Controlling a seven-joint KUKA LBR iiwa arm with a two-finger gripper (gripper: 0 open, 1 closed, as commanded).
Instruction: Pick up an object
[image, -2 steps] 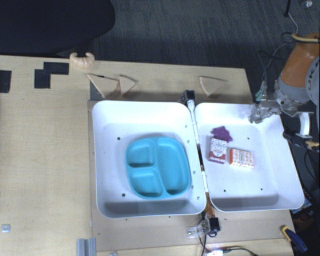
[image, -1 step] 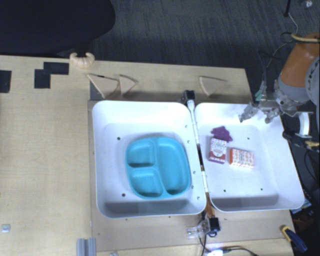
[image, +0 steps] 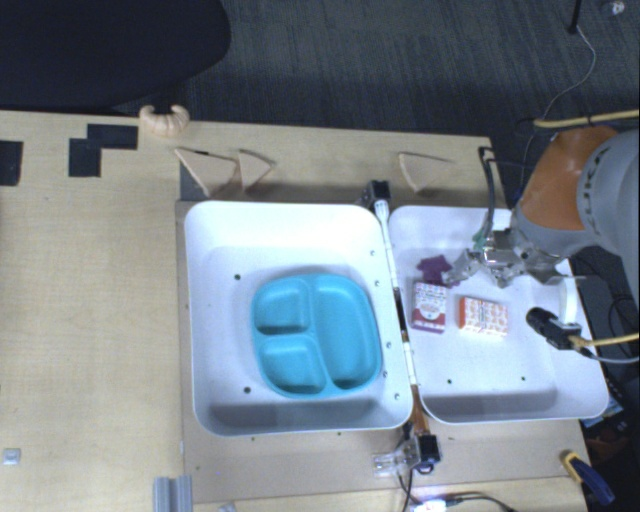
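I see a small purple object (image: 433, 267) near the back of the right bin (image: 500, 395), with the hand (image: 480, 258) just beside it; I cannot tell its state. Two small cartons (image: 430, 306) lie nearby; a blue tray (image: 317, 333) fills the left bin (image: 215, 300)

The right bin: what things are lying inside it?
Inside the right bin lie a small purple object, a red-and-white packet and an orange-and-white box. The gripper and arm cover the bin's upper right part.
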